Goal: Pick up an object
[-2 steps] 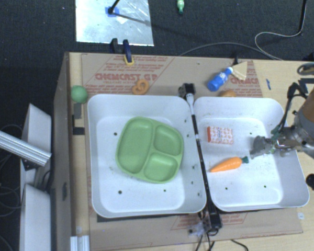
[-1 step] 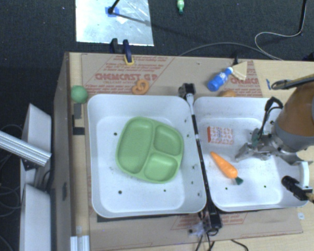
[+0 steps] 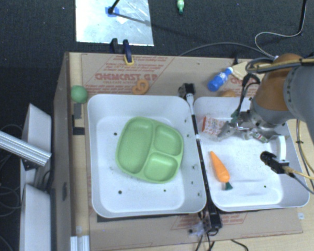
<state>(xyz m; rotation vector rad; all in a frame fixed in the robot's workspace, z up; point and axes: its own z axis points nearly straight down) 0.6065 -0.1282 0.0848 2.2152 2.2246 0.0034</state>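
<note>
Bench [image 3: 120, 69] carries two white bins side by side. Left bin [image 3: 102, 140] holds a green divided plate [image 3: 149, 149], roughly centered, tilted a bit. Right bin [image 3: 261, 192] sits touching it at 3 o'clock. Grey arm [image 3: 298, 95] with orange band comes in from 3 o'clock and reaches down over the right bin's upper half. Tool [image 3: 239, 123] is low near the bin's 11 o'clock area, just beside a clear wrapper with red print [image 3: 212, 125]; cannot tell if the tool's fingers are apart or together, too small and cluttered. Carrot [image 3: 220, 169] lies flat on the right bin floor toward 8 o'clock, green end pointing to 5 o'clock, well apart from the tool. Blue bottle [image 3: 220, 79] lies on the bench at 12 o'clock above the right bin. Green ball [image 3: 79, 93] sits at the left bin's 10 o'clock corner.
</note>
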